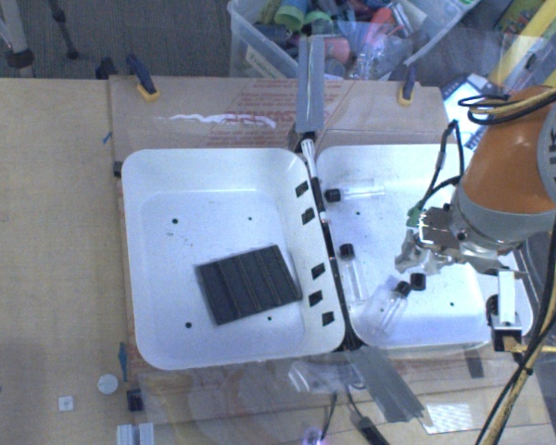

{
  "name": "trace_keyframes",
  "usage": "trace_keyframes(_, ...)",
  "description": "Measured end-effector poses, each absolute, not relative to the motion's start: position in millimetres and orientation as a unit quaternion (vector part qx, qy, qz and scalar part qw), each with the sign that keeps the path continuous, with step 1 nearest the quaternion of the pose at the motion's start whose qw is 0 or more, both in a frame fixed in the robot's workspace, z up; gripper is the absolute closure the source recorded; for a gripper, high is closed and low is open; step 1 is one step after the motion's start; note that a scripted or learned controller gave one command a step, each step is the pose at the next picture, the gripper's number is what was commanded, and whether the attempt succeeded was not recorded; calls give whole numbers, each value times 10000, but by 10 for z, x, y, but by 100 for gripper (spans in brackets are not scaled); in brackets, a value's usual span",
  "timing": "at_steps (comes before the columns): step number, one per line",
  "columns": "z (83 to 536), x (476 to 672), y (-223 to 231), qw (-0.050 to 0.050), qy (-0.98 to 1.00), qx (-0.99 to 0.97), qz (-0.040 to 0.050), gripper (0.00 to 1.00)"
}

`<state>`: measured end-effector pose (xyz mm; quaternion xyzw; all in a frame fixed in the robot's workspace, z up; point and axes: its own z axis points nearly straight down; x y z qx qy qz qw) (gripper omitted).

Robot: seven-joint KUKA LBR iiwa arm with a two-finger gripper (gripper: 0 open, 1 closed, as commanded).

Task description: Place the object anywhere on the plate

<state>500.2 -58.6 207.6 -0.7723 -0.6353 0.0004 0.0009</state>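
A dark grey ribbed plate [250, 284] lies flat in the left bin [157, 184], a little right of its middle. Several clear plastic pieces with black caps lie in the right bin [445, 318]: one tube [360, 192] at the far left corner, one [351, 272] along the left wall, and a wider clear piece [385, 309] near the front. My gripper [410, 281] hangs low over the right bin, just above and right of that wider piece. The clear pieces are hard to make out against the white floor.
A divider with black clips [313, 239] runs between the two bins. A clear tub of coloured toys [352, 12] stands behind the bench. Cables [449, 170] loop from the arm over the right bin. Small parts lie on the bench at the front left.
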Motion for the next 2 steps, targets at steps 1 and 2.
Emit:
trace_keyframes(1, 1889, 5484, 112, 3, -5398, -8418, 10, 100)
trace_keyframes(2, 1836, 5800, 638, 3, -4788, -8779, 17, 100)
